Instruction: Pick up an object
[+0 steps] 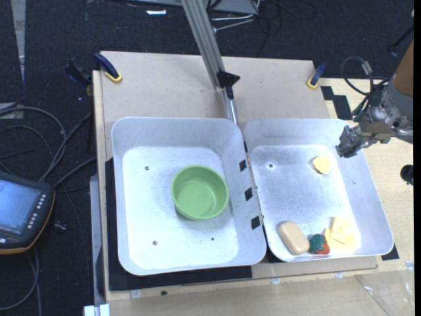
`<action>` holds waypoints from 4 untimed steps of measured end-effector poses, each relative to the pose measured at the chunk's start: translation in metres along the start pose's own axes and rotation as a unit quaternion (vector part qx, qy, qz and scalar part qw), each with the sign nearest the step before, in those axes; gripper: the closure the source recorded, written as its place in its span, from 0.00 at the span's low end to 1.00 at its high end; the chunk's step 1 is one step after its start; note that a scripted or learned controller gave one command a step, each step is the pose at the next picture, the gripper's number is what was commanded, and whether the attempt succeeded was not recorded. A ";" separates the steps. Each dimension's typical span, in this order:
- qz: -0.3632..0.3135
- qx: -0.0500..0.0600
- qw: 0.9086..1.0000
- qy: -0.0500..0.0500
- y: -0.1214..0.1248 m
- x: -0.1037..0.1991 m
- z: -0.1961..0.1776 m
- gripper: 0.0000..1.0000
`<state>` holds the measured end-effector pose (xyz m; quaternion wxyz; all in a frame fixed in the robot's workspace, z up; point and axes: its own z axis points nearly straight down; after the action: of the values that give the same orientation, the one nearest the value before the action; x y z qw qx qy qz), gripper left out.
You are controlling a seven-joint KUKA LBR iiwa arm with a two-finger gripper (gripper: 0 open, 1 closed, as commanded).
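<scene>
Camera view notes: pincer (pixel 347 143) hangs over the right bin's (pixel 368 176) far right rim, just right of the small yellow piece (pixel 322 165); we cannot tell its state. Nothing seen gripped. We judge the step as approach: best to shift left until centred over that yellow piece, then descend straight, clear of the bin wall. Counts: 2 bins; left bin (pixel 131 176) carries 1 green bowl (pixel 200 192). Near the right bin's front rim: 1 tan oblong (pixel 293 236), 1 red-and-green item (pixel 319 244), 1 pale yellow lump (pixel 342 232).
</scene>
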<state>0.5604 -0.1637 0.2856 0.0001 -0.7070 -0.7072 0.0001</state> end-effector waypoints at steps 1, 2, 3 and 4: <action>0.000 0.000 1.000 0.000 0.000 0.000 0.000 0.00; 0.000 0.003 1.000 0.001 -0.001 -0.001 0.063 0.00; 0.000 0.002 1.000 0.001 -0.009 -0.002 0.110 0.00; 0.000 0.002 1.000 0.001 -0.015 0.003 0.154 0.00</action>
<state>0.5453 -0.1608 0.1313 0.0018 -0.7069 -0.7073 0.0011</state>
